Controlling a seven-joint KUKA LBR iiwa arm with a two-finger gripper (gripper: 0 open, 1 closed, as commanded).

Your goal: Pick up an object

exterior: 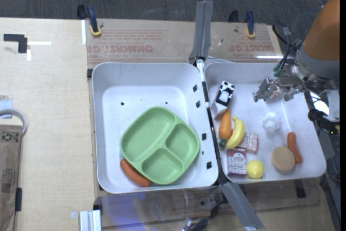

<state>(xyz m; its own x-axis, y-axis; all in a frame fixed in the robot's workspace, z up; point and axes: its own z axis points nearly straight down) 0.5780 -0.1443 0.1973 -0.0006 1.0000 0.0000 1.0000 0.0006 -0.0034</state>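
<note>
My gripper (268, 92) hangs over the back of the right bin (246, 69), its fingers pointing left with nothing visible between them. Below it in the bin lie a small clear cup (271, 123), a red sausage (293, 146) and a round tan bun (283, 159). Toward the bin's left side are a black-and-white toy (225, 93), a carrot (225, 124), a banana (236, 133), two small red packets (238, 161) and a lemon (255, 169).
The left bin (108, 89) holds a green divided plate (160, 144) with a sausage (134, 173) tucked at its lower left edge. A grey divider post (203, 24) stands between the bins at the back. Cardboard and clamps line the rear edge.
</note>
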